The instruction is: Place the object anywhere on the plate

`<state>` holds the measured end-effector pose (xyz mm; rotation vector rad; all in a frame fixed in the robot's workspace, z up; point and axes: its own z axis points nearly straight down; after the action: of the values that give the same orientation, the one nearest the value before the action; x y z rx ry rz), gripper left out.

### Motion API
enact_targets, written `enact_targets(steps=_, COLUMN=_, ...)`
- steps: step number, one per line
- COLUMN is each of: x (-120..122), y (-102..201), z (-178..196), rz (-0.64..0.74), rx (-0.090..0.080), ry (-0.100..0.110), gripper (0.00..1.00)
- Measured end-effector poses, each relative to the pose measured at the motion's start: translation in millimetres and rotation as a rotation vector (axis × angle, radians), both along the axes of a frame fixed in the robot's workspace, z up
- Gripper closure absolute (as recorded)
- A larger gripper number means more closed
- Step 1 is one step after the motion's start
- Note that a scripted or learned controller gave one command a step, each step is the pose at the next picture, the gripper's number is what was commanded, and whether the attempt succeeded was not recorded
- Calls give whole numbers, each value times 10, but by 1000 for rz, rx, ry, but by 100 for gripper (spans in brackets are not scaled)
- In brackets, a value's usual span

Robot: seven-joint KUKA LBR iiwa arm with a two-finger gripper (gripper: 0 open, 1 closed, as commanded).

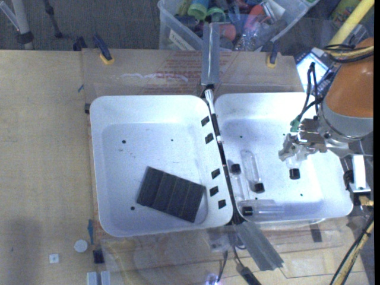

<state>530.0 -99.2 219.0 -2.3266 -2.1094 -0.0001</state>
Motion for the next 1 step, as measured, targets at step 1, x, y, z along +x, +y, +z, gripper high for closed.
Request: enact_targets(steps=1, x=373, y=962, z=53, rz=474, rx=-1, ry=-3, gripper=100)
